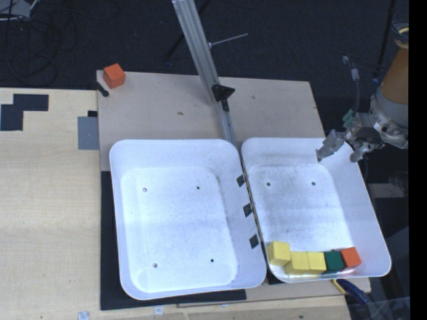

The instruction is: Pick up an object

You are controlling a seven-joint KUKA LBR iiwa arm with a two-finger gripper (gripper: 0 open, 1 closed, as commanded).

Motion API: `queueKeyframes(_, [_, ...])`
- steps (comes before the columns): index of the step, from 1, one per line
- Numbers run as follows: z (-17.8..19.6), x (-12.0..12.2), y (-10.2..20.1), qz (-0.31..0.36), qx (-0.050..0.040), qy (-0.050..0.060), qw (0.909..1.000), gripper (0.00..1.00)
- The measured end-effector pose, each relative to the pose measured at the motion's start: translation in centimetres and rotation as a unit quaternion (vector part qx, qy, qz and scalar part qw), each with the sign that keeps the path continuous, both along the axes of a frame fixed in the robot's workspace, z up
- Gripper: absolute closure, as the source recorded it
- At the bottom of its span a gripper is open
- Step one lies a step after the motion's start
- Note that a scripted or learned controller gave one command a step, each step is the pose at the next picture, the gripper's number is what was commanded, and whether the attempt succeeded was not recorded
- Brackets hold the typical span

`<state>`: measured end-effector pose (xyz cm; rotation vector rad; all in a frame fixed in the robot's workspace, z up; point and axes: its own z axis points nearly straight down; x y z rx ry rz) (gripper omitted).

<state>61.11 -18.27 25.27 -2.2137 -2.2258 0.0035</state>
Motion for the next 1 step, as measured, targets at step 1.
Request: queueKeyframes(1, [15.68,4.56,0.0,-0.002,-0.0013,-0.006,1.0,0.0])
